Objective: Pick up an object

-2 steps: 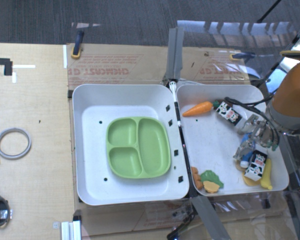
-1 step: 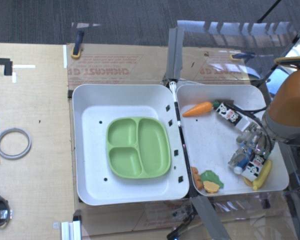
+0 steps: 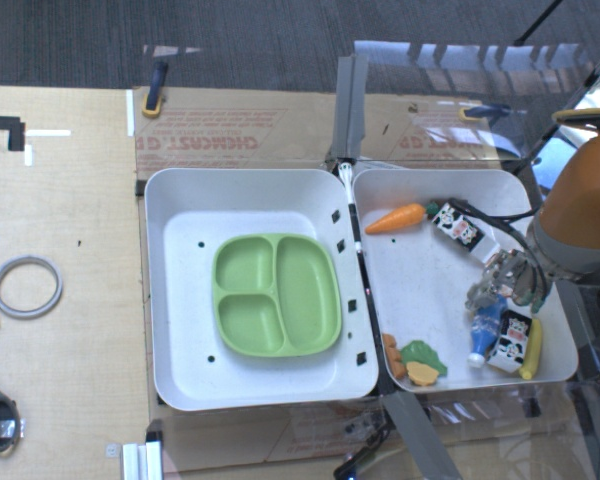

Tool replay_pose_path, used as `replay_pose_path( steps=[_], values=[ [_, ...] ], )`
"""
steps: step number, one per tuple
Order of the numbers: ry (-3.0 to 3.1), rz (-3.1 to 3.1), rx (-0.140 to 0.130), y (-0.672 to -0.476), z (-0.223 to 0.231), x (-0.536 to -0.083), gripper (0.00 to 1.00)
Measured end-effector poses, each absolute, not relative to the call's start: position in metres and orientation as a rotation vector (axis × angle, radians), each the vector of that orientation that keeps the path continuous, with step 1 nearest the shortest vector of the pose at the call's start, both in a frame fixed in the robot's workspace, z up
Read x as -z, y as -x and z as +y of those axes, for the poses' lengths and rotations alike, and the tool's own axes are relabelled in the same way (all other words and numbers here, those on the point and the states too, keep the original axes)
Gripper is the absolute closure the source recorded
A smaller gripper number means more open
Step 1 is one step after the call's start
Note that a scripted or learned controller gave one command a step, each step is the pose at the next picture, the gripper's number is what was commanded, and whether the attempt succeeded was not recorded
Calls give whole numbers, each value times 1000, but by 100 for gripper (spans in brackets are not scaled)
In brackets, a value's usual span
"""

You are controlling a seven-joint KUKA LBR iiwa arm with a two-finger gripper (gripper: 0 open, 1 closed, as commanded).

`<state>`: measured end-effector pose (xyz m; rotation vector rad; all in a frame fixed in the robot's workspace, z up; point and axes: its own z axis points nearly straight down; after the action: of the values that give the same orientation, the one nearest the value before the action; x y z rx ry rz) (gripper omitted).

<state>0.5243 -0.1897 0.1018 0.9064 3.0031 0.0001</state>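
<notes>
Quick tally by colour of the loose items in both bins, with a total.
Green: 2, divided plastic plate, leafy toy
Orange: 2, toy carrot, small food piece
Black-and-white cartons: 2
Blue bottle: 1
Yellow banana: 1
Total: 8

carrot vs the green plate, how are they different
The carrot is orange, slim and tapered; the green plate is broad, rounded and split into three compartments. The carrot lies in the right bin, the plate in the left bin. Both rest flat on a bin floor.
</notes>
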Motion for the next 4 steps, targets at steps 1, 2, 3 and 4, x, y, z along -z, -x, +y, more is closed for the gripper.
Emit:
replay_pose_path(
  steps=[1, 2, 3, 4],
  values=[
    [-1013, 2972, 0, -479, -74, -192, 100],
    [-1113, 2935, 1, -547, -44, -259, 100],
    [-1161, 2918, 2, -567, -5, -282, 100],
    [-1695, 2644, 4, -627, 38, -273, 100]
  ],
)
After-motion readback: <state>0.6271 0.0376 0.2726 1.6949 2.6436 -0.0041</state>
